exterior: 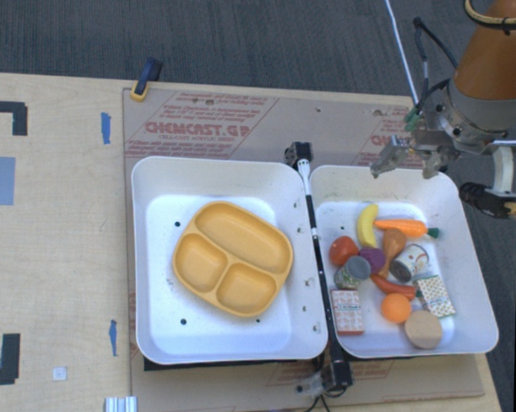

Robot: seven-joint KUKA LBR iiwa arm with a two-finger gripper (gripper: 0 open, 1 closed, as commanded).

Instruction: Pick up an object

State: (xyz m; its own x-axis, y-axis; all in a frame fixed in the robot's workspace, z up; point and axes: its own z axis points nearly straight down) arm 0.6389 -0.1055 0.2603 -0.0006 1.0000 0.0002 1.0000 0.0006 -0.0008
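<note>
Two white bins (pixel 147 239) sit on a pale tan surface (pixel 54 236) with red lettering. The divided plate (pixel 232 257) is yellow-orange. In the right bin: a yellow banana (pixel 368 224), orange carrot (pixel 401 226), red tomato (pixel 343 249), an orange (pixel 395 308), and a red-and-white patterned carton (pixel 348 312).

Bright, even overhead light, soft shadows only. White bins (pixel 155 240) at frame center nearly blown out. Slightly soft focus overall, mild blur at upper right.
</note>
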